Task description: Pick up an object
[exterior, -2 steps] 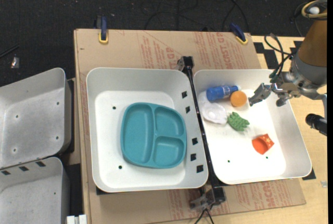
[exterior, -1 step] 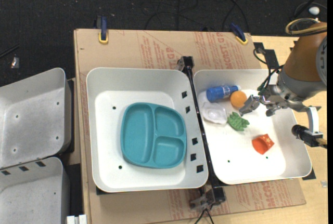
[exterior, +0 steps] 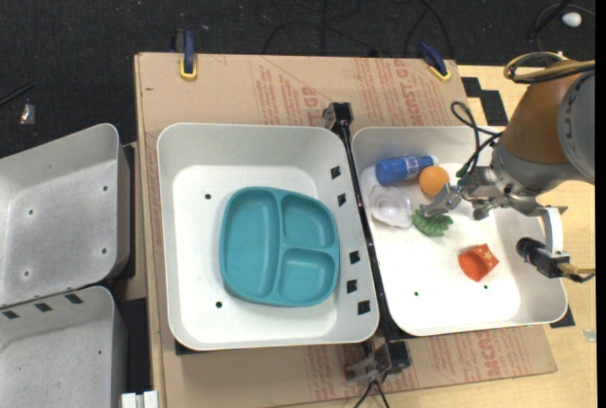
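- Reaching in from the right edge of the frame, the grey arm [exterior: 554, 136] with its orange band is seen lowered over the right-hand bin [exterior: 492, 302], where the loose objects lie.
- The tool [exterior: 453, 198] is placed at centre right of the frame, just above a green leafy item [exterior: 435, 223] and just beside an orange ball [exterior: 434, 180]; whether either is touched cannot be told.
- The state of the tool cannot be told from this slanted overhead view, and nothing is seen gripped in it.
- A blue bottle [exterior: 401, 168] is seen lying on its side toward the top of the right bin, touching or nearly touching the ball.
- A clear, glassy object [exterior: 390, 204] is found just left of the green item, near the wall between the bins.
- A red block [exterior: 478, 261] is set apart from the cluster, lower right in the same bin.
- The left-hand bin [exterior: 185, 160], at centre frame, is occupied by a teal divided plate [exterior: 279, 245] lying flat.
- Both bins are carried on a cardboard-topped counter [exterior: 246, 84].
- The task is judged to be at the approach or grasp stage: every candidate object rests on the bin floor, and none has been lifted.
- A secure closure and a clean lift are what is left, and the crowded cluster is judged likely to make a single-object grasp awkward.
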Available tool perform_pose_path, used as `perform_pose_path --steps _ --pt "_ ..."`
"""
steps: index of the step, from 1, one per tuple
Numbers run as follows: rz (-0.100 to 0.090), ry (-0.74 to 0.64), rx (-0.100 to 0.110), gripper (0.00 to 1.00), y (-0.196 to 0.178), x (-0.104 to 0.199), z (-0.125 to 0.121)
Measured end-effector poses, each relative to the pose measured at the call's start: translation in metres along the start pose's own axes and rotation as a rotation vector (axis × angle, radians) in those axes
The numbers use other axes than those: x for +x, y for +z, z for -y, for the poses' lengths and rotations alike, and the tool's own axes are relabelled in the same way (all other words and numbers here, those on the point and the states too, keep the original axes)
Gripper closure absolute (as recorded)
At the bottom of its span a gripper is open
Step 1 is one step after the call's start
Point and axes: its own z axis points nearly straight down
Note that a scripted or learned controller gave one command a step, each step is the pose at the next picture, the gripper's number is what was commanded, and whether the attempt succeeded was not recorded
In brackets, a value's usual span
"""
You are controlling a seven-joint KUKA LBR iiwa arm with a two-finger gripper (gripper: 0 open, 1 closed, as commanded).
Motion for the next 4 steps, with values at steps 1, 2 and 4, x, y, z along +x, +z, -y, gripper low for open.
perform_pose_path --steps 1,2,4 --pt "0.0 -0.003 -0.009 1.0 -0.014 0.001 -0.003" --pt "0.0 -0.005 -0.002 1.0 -0.078 0.003 -0.005" --pt "0.0 -0.005 -0.002 1.0 -0.165 -0.002 -0.008"
